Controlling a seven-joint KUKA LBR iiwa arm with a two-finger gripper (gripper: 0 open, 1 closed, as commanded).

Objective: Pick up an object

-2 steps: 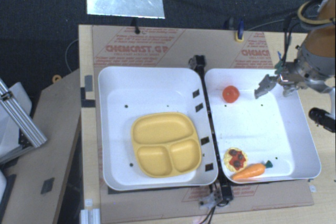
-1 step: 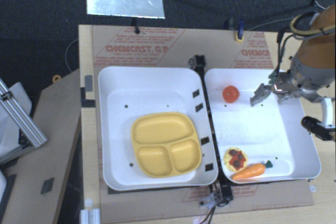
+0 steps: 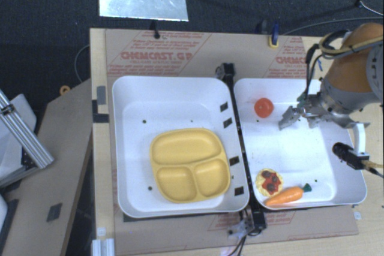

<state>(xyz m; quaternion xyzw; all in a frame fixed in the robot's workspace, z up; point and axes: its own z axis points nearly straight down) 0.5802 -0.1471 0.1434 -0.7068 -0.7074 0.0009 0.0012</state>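
In the right bin (image 3: 336,159) a small red-orange ball like a tomato (image 3: 263,107) lies near the far left corner. A carrot (image 3: 285,195) and a small round piece with red topping (image 3: 269,181) rest by the near left corner. My gripper (image 3: 300,120) hangs over the bin's far half, just right of the tomato and apart from it. Its fingers are spread open, one fingertip (image 3: 285,121) pointing left toward the tomato, with nothing between them.
The left bin (image 3: 132,105) holds a yellow divided plate (image 3: 189,163). A black divider with clips (image 3: 234,129) runs between the bins. The grey and orange arm (image 3: 354,69) crosses the right bin's far right corner. A black part (image 3: 347,154) sticks out at the right wall.
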